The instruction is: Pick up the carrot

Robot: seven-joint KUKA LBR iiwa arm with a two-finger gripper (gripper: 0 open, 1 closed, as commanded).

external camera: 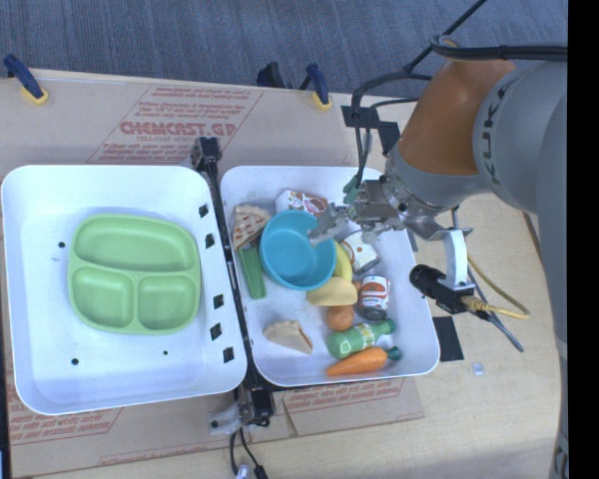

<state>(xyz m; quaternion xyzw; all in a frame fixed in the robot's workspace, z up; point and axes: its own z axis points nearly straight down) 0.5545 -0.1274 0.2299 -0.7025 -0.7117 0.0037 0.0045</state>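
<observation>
the arm [479, 128], grey with its orange band, is the thing nearest the camera, coming in from the right above the right bin [419, 352]. the gripper [341, 230] hangs over the upper middle of that bin, just right of the blue bowl [296, 250], its tips at the bowl's right rim. whether its fingers are spread or closed cannot be told from here, and nothing is seen held between them.

taking the bowl as the landmark: touching its lower right is a yellow piece [333, 291], with a banana [344, 262] just beside the bowl's right rim, under the gripper. a small jar [375, 293] with a red label stands a little further right of the yellow piece. below the bowl lies an orange ball [340, 318], then a green bottle [351, 341]. the carrot [360, 361] lies lowest of all, well below and right of the bowl, near the bin's front wall, lengthwise left to right with its green top to the right, well apart from the gripper.

left of the bowl a green stick [252, 271] lies along the bin's left wall, with a waffle slice [248, 225] above it. a wedge [289, 335] lies below left of the bowl. a carton [301, 204] sits just above the bowl.

far left of the bowl, the left bin [30, 367] holds a green tray [136, 272] with three compartments.
</observation>
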